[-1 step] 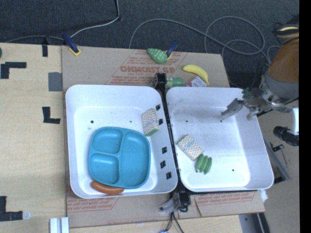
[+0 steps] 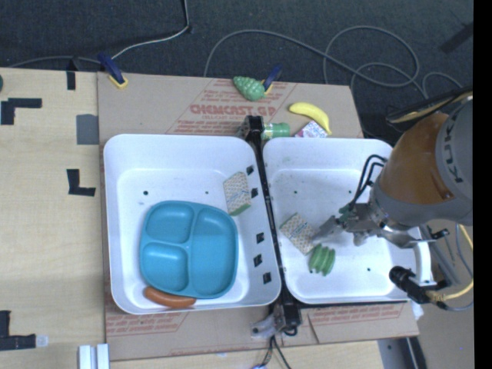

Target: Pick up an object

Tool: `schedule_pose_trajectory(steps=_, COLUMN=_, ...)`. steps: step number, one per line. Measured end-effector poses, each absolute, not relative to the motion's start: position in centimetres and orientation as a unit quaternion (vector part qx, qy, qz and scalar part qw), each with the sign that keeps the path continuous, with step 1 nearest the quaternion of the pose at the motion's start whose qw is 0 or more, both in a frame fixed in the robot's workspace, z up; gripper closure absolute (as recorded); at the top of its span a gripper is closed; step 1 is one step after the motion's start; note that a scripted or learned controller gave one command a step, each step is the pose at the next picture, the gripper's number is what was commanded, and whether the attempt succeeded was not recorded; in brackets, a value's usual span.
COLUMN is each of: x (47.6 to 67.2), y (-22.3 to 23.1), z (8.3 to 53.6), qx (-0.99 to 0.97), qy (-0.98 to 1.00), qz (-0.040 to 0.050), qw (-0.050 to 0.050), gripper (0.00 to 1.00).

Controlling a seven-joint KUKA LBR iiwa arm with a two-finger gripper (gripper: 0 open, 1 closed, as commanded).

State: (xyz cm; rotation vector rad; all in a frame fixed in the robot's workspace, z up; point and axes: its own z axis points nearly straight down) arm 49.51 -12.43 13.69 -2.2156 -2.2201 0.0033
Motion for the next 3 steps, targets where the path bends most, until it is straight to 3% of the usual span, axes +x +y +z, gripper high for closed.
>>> schedule_pose_trajectory(steps=1, x=48.4, y=-10.4, z=8.6, qx=-0.708, qy=-0.707, qz=-0.0002, qw=-0.001, gripper=0.00)
schedule_pose_trajectory(steps=2, x=48.5, y=-10.5, z=9.6, qx=-0.708, qy=-0.706, qz=-0.0002, qw=-0.002, gripper=1.00)
schedule_pose_trajectory(steps=3, x=51.7, y=-4.5, z=18.4, qx=-0.707, qy=-0.708, qz=0.0001, qw=0.000, gripper=1.00)
